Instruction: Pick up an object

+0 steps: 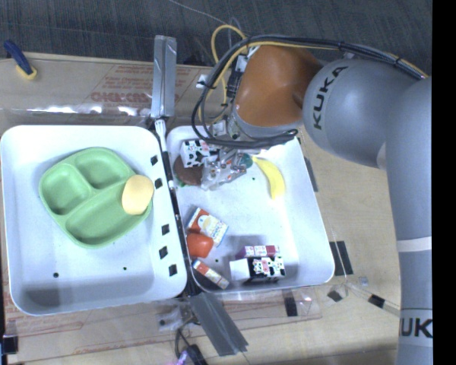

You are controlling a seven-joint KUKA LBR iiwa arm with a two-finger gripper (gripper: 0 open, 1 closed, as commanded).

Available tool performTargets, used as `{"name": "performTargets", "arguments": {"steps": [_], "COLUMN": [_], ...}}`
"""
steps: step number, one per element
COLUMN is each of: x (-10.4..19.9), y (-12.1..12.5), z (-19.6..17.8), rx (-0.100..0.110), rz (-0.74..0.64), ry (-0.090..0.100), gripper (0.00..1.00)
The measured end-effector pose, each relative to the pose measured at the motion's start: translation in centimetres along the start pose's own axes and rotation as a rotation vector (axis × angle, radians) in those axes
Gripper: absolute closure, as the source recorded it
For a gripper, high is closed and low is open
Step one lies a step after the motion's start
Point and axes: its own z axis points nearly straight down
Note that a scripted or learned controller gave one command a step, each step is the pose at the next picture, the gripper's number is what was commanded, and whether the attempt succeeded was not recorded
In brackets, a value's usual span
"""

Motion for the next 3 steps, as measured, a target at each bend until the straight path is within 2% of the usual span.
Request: {"name": "performTargets", "arguments": {"steps": [1,2,3], "x": [11.1,10.8,2.9], "y": [-1.7,-1.8,-0.3], "z": [-0.2,-0.2,0.1], "rx": [0.004,0.006,-0.002], "rz": [-0.088,-0.388,-0.215], "ry": [0.004,0.002,-0.001], "gripper": [1.00,1.00,1.00]}}
